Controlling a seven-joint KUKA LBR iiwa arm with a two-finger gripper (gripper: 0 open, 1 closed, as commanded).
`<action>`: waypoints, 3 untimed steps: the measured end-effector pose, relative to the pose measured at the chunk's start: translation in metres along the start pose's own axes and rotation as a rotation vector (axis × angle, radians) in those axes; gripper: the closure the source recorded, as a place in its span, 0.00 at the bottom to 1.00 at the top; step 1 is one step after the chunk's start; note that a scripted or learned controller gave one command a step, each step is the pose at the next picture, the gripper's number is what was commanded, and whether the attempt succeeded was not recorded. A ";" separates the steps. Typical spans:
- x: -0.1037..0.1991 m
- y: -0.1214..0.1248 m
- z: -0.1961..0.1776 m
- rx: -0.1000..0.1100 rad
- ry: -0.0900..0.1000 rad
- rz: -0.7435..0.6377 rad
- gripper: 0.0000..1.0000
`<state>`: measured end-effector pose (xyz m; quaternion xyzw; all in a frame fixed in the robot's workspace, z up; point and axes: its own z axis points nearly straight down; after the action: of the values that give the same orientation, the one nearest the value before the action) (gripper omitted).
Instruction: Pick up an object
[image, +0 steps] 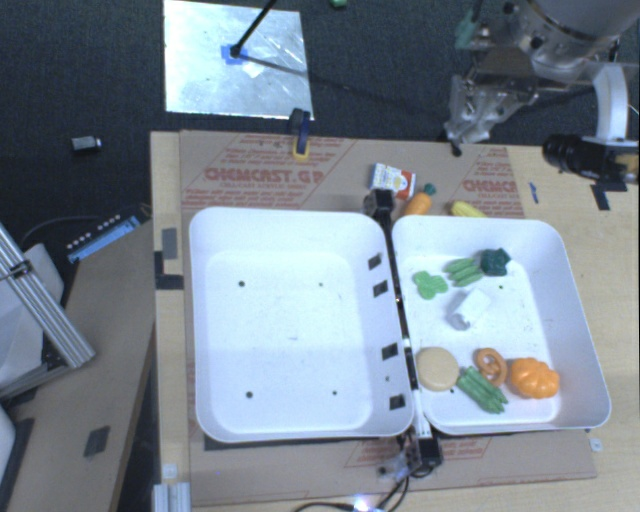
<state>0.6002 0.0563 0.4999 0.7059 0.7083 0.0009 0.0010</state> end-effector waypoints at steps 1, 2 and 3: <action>-0.008 0.067 -0.020 -0.004 0.000 0.001 1.00; -0.018 0.068 -0.036 -0.001 -0.001 0.003 1.00; -0.018 0.068 -0.035 -0.001 -0.001 0.000 0.00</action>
<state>0.6685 0.0390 0.5353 0.7060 0.7082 0.0009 0.0014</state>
